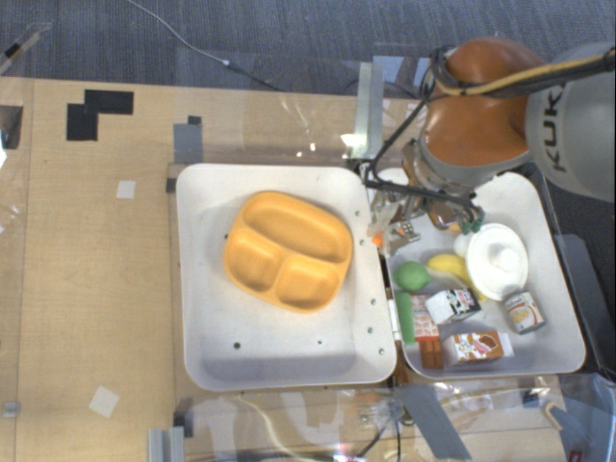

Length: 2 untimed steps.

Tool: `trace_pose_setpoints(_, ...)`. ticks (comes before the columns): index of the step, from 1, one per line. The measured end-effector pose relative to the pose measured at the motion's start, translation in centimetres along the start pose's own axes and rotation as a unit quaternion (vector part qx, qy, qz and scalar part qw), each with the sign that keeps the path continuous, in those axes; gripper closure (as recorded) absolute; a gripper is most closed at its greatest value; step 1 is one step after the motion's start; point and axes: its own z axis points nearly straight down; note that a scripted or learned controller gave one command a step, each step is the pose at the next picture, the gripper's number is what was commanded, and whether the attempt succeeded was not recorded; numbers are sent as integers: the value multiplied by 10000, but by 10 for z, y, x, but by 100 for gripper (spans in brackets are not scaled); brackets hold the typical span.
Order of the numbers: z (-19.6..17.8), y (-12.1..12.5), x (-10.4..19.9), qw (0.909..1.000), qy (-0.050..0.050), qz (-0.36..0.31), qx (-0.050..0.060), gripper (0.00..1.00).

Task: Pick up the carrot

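Observation:
A small orange piece that I take for the carrot (377,240) lies at the left wall of the right bin (563,349), mostly hidden under the gripper. The gripper (393,218) hangs just above it, below the orange wrist band (476,104), at the bin's top left corner. Nothing can be seen held in it.
The right bin also holds a green lime (412,275), a yellow lemon (446,266), a white bowl (497,258), a small can (523,311), a brown carton (476,346) and a green stick (405,318). A yellow divided plate (287,250) sits in the left bin (207,354).

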Motion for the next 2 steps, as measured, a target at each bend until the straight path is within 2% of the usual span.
trace_pose_setpoints(1,17,64,-20,10000,33,-34,-18,100)
trace_pose_setpoints(2,-8,11,-33,9977,26,673,4,100)
